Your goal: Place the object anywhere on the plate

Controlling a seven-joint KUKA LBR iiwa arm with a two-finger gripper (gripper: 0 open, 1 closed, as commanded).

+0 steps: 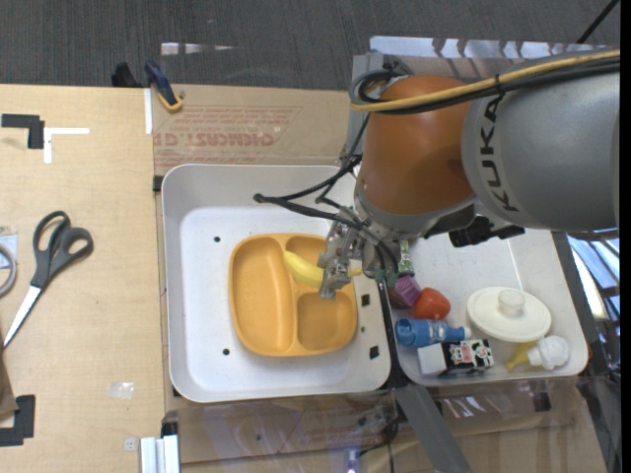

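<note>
An orange-yellow divided plate [264, 299] lies in the left white bin [197, 264]. A yellow banana [302, 268] rests over the plate's upper right compartment, and its right end is hidden under the gripper. My gripper [335, 264] hangs right over that end of the banana, above the plate's right side. The grey arm with its orange band [424, 156] reaches in from the upper right and covers the bin's far right corner.
The right bin [552, 264] holds a purple piece [406, 290], a red piece [432, 304], a blue bottle [422, 333], a black-and-white box [459, 357], a white round lid-like item [509, 313] and a yellow-white toy [540, 354]. Scissors [49, 254] lie on the bench at left.
</note>
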